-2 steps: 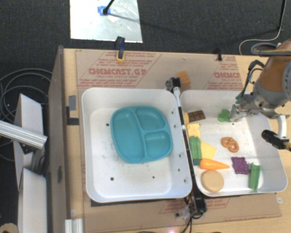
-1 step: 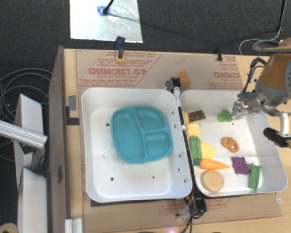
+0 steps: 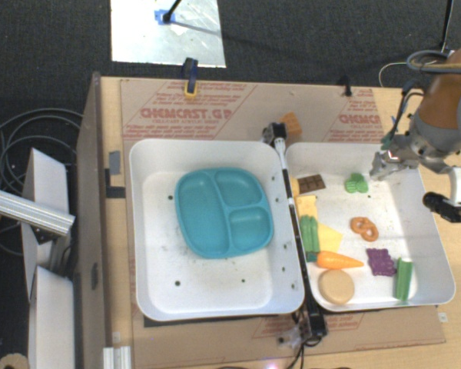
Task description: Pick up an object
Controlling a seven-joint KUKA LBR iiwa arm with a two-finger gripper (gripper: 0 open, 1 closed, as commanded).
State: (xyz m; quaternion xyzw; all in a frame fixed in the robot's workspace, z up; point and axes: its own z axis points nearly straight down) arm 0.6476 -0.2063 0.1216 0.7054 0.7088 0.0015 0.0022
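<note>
- Gripper sits over the far right part of the right bin, just right of the green piece; I cannot tell how it is set, and I see nothing held in it.
- I read the arm entering across the right bin's far right corner, grey with an orange section above.
- Right bin contents: brown block near the far left wall; yellow wedge and green ridged piece along the left wall; carrot and tan disc toward the near edge; pretzel mid-bin; purple piece and green stick near the near right corner.
- I see open white floor between the green piece, the pretzel and the right wall.
- Left bin carries a teal divided plate, with bare floor on all sides of it.
</note>
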